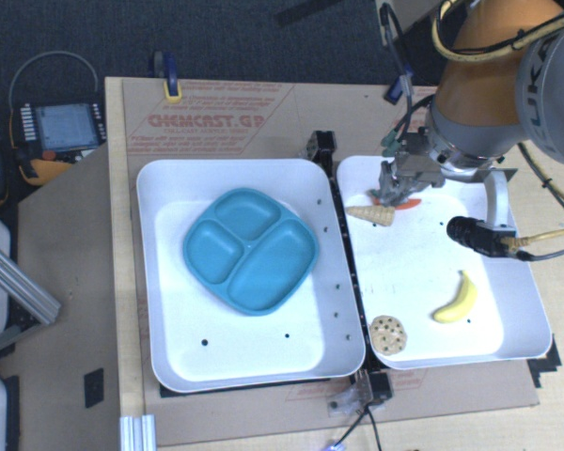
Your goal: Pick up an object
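Note:
In the right bin point(508, 341), my gripper point(392, 192) hangs low at the far left corner. Just under it lie a small red piece point(410, 203) and a tan, cone-shaped piece point(371, 215); the gripper partly covers the red one. Whether either is touched I cannot tell. A yellow banana point(456, 301) lies toward the bin's front right. A round speckled cookie point(387, 334) rests by the front left corner. A blue divided plate point(251, 249) sits in the middle of the left bin point(169, 336).
The arm's orange and grey body point(489, 64) looms over the right bin's far side. A black cylinder with a yellow cable point(479, 235) juts over that bin's right part. A black clamp point(321, 146) stands between the bins at the back.

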